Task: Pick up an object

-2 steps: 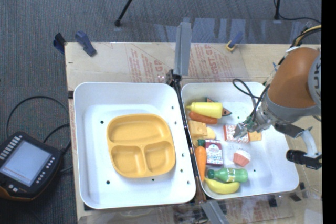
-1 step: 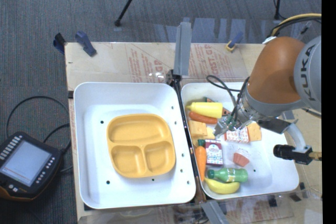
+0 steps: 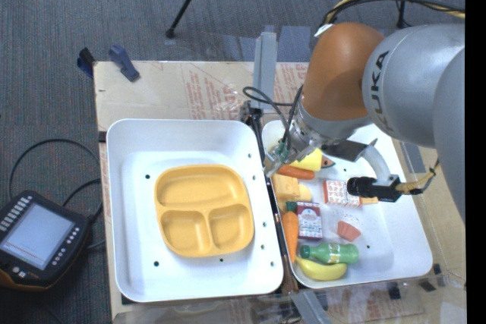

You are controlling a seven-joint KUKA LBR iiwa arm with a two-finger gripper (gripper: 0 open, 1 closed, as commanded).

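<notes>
End effector: you see it low over the right bin's upper left corner, just beside the orange carrot stick; you cannot tell how it is set.
Arm: it reaches in from the right; the orange band sits directly above the wrist.
Objects to pick: toy food is crowded in the right bin's left half, including a yellow wedge, a cheese block, a long carrot, a red carton, a green bottle and a banana.
Left bin: it holds a yellow divided tray.
Desk: it carries both bins side by side.
</notes>
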